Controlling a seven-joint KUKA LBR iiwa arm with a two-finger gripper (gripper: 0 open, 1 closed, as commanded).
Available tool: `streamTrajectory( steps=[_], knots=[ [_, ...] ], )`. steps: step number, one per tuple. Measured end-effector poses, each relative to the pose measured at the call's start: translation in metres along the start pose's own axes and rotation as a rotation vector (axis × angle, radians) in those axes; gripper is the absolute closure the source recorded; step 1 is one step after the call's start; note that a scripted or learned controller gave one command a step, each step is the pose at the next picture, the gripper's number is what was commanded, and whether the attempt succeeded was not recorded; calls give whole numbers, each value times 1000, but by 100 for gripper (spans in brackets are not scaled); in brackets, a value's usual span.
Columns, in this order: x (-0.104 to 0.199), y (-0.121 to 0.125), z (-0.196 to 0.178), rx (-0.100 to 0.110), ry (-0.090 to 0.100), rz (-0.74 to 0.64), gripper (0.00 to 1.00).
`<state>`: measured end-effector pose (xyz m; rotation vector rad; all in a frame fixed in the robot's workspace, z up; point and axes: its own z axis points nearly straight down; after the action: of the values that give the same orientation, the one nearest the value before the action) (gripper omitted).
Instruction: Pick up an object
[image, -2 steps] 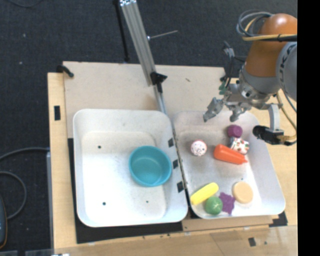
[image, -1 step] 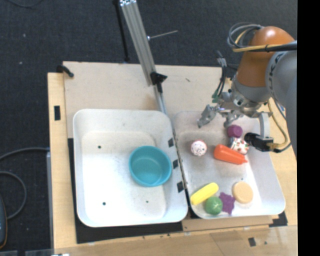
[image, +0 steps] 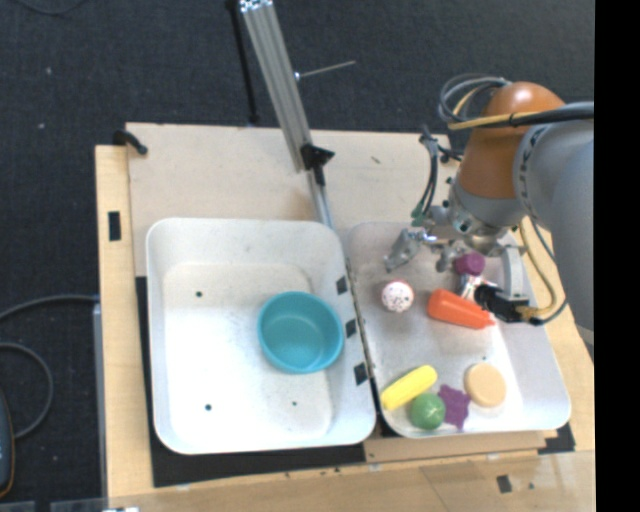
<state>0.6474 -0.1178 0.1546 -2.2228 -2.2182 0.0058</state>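
My gripper (image: 421, 257) hangs over the far end of the right bin (image: 530, 352), below the orange wrist band. Its fingers stand spread and open, with nothing between them. A small purple object (image: 468, 265) lies just right of the gripper, apart from the fingers. A white ball with pink speckles (image: 397, 296) sits a little below the left finger. An orange carrot (image: 459, 309) lies beside it on the right. At the near end are a yellow piece (image: 408, 386), a green ball (image: 427, 411), a purple piece (image: 456, 404) and a tan disc (image: 486, 384).
The left bin (image: 190, 300) holds a blue bowl (image: 299, 332). A slanted metal pole (image: 290, 110) rises from the bench behind the bins. Cables loop around the arm's wrist at the right.
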Motion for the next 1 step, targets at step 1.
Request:
streamTrajectory(
  steps=[1],
  knots=[
    [-1,2,-15,-8,0,4,100]
  ],
)
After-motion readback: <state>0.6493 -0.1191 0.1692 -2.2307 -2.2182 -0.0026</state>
